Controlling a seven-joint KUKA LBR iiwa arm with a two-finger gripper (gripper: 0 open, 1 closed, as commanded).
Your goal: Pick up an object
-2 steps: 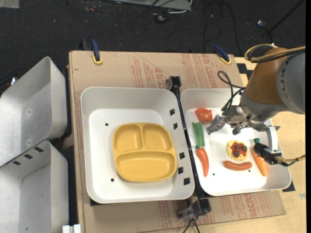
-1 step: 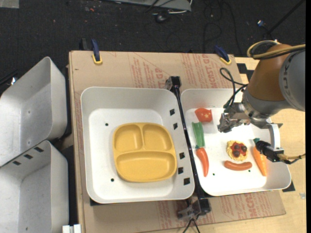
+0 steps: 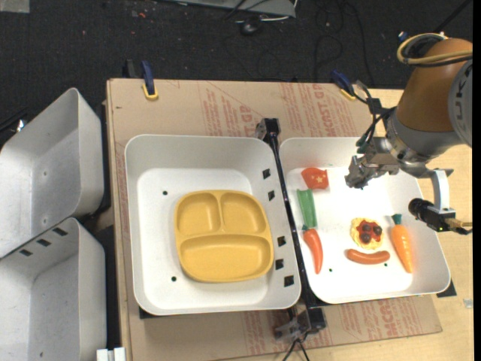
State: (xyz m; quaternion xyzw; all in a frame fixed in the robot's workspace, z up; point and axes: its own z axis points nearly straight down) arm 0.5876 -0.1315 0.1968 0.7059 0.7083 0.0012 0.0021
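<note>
The right bin [image 3: 421, 280] holds several toy foods. A red piece [image 3: 316, 177] lies at the back left, a green strip [image 3: 307, 207] below it, and a red chilli [image 3: 313, 249] lower still. Further right are a small pizza [image 3: 366, 231], a sausage [image 3: 367, 257] and an orange carrot [image 3: 403, 247]. My gripper [image 3: 359, 175] hangs over the back of this bin, right of the red piece and above the pizza. It is dark and small in the camera view. Nothing shows between its fingers.
A yellow divided plate [image 3: 223, 235] lies in the left bin [image 3: 143, 224]. A black divider with clips [image 3: 281, 201] runs between the bins. Two white tubs [image 3: 45, 224] stand off the bench at left. The arm's orange band [image 3: 440, 81] rises at the right.
</note>
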